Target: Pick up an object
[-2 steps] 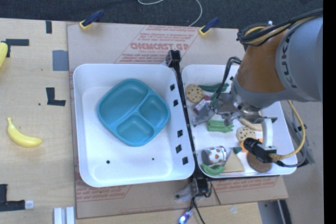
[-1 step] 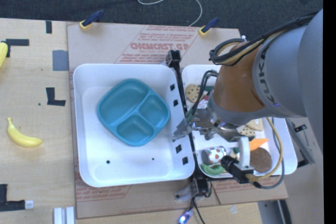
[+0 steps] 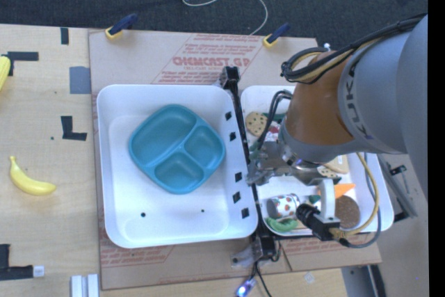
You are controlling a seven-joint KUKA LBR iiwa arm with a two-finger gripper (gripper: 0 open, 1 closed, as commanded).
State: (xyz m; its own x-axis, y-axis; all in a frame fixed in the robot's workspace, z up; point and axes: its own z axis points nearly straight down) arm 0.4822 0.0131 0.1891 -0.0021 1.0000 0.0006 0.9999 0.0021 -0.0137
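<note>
The grey arm with its orange band (image 3: 316, 104) reaches in from the right and hangs over the right bin (image 3: 379, 181). My gripper (image 3: 261, 167) sits low at that bin's left side, close to the divider wall, and the wrist hides most of it. A speckled cookie (image 3: 254, 123) lies just behind it. In front of it lie a small white, red and green toy (image 3: 284, 205), a green piece (image 3: 281, 224), an orange piece (image 3: 344, 188) and a brown disc (image 3: 348, 211). Nothing is visibly held.
A blue divided plate (image 3: 177, 148) lies in the left bin (image 3: 111, 170). A banana (image 3: 28, 179) rests on the bench at the far left, and another yellow item (image 3: 3, 71) is at the left edge. Two clamps (image 3: 121, 25) hold the cardboard's back edge.
</note>
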